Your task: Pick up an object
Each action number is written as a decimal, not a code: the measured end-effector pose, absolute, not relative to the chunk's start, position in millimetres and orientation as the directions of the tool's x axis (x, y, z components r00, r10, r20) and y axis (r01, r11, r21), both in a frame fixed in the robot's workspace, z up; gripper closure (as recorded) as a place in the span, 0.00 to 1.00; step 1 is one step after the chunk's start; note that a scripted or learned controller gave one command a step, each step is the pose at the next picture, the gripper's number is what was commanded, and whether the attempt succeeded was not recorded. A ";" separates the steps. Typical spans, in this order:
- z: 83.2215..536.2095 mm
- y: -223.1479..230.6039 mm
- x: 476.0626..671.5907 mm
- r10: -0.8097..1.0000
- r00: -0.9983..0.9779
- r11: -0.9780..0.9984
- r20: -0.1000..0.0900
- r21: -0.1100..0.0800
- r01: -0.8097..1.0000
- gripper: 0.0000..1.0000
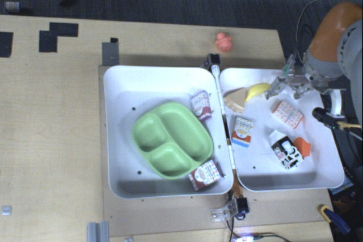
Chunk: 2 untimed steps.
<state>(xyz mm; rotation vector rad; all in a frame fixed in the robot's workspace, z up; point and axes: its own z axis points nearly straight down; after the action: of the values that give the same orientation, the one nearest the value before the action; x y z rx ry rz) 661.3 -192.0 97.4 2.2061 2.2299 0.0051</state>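
Several candidates in my right white bin; nearest the two-finger gripper, the pale yellow banana-shaped piece and red-patterned white card. Fingers spread, holding nothing. Approach step, I judge; next: descend, close.

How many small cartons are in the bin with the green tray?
2. One small carton sits at the green tray's upper right edge; the other carton lies by its lower right edge, near the left bin's front wall. The tray could hide more.

Even, fairly bright overhead light; the white bins glare slightly, with soft grey shadows along their near walls. The whole picture is soft and low-resolution, and the tabletop looks washed out.
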 end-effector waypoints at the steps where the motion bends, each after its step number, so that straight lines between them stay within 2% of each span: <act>1: 84.8 -147.4 666.4 1.000 -0.007 0.007 0.001 -0.015 1.000 0.00; 2: 96.1 -146.3 667.0 1.000 -0.010 0.010 0.003 -0.015 1.000 1.00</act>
<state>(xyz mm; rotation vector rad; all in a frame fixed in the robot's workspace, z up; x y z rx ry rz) 667.0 -146.3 96.1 2.2191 2.2419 -0.0140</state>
